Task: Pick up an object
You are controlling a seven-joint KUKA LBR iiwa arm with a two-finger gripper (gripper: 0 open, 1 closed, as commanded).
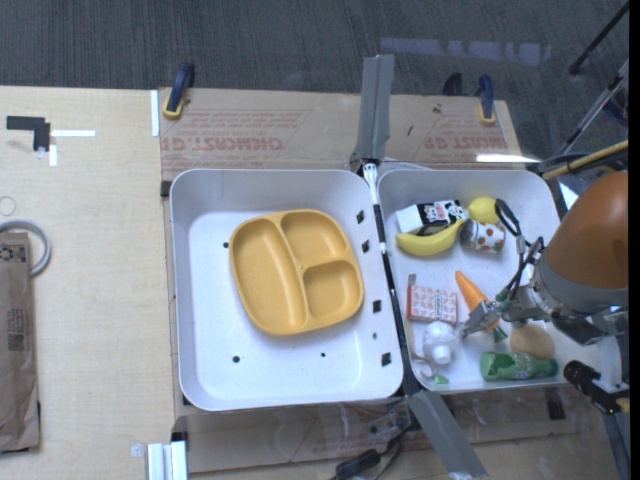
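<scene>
Camera view looks down on a big wooden bench (80, 248) with two white bins sitting side by side so the arm can reach both. Biggest of all inside them is the yellow plate (296, 268), which has three sections and lies flat in the middle of the left bin (200, 368). It is alone there, well apart from the other things. The right bin (545, 193) holds a heap of small things, and one of these is what the arm should pick up. The grey arm (600, 243) with its orange band comes in from the right and hangs low over this bin, likely because that is where the small things are. Its gripper (487, 316) points down and to the left, just beside the carrot (470, 290). I cannot tell how wide the jaws are, and I cannot tell if they have hold of anything. Next in size is the banana (428, 242), which lies near the top of the bin, touching a black and white carton (436, 212). A green packet (518, 367) lies along the bottom wall, with a brown lump (533, 341) just above it. A red and white box (432, 304) sits flat near the left wall. A spotted cup (488, 235) lies tipped beside a yellow lemon (482, 208). Smallest is a white ball (438, 343), close below the box.
</scene>
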